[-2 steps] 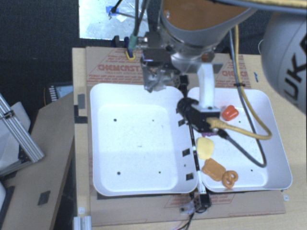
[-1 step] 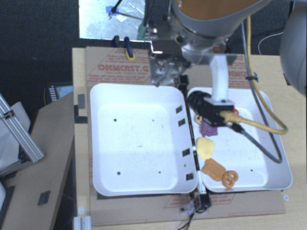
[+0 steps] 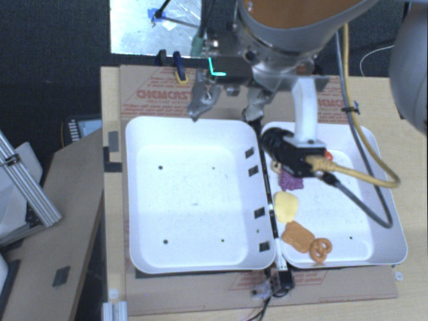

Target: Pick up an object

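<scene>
The pincer [image 3: 227,105] hangs with its two fingers [image 3: 200,102] spread wide and nothing between them, above the far end of the seam [image 3: 267,199] where the two bins meet. The grasp is not yet begun, so doing the step well comes down to choosing a target and a line of descent.

Nearest the camera, just right of the seam's near end, lie a pretzel [image 3: 319,248] and a tan biscuit-like piece [image 3: 297,236], touching or nearly so. A close on either one would probably nudge the other, so the jaws should straddle a single piece with the spread set across its narrow side.

Further along, hard against the seam's right side, sits a pale yellow lump [image 3: 286,206]. It stands apart from its neighbours, but one finger would need room on the seam side, and there looks to be little. A purple piece [image 3: 291,179] lies beyond it, partly under a black fitting [image 3: 294,156] with a yellow cable [image 3: 361,172] running off to the right; I would leave that one alone.

All of these rest in the right bin [image 3: 361,226]. The left bin [image 3: 194,199], on the seam's other side, offers nothing to aim at.

My judgement: take the pretzel or the biscuit, come straight down well right of the seam, and close only once the fingertips are low beside the piece, since flat things slip out of a high pinch.
</scene>
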You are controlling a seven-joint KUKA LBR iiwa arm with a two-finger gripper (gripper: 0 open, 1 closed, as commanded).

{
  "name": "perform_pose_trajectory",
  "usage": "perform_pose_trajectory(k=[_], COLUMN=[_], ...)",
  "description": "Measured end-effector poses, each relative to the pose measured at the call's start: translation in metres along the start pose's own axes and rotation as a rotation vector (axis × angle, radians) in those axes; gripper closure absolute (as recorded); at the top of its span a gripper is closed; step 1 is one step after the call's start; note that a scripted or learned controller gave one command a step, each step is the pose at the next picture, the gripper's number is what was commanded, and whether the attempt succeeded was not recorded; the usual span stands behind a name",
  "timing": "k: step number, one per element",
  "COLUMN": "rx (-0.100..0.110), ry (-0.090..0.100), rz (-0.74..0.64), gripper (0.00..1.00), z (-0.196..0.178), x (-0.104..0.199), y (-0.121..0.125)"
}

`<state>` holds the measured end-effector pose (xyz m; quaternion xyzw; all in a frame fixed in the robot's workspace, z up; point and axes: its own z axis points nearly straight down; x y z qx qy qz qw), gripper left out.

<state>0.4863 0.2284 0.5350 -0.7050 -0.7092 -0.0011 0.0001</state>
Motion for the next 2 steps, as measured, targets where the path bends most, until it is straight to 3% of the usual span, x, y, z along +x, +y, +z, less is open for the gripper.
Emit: perform_pose_trajectory(k=[1,2], rx=[-0.003,-0.004], ry=[0.002,0.004], rz=[-0.005,-0.010], gripper=[1.00,1.00], z=[-0.012,-0.023], x=[0.000,0.001], y=[0.000,0.000])
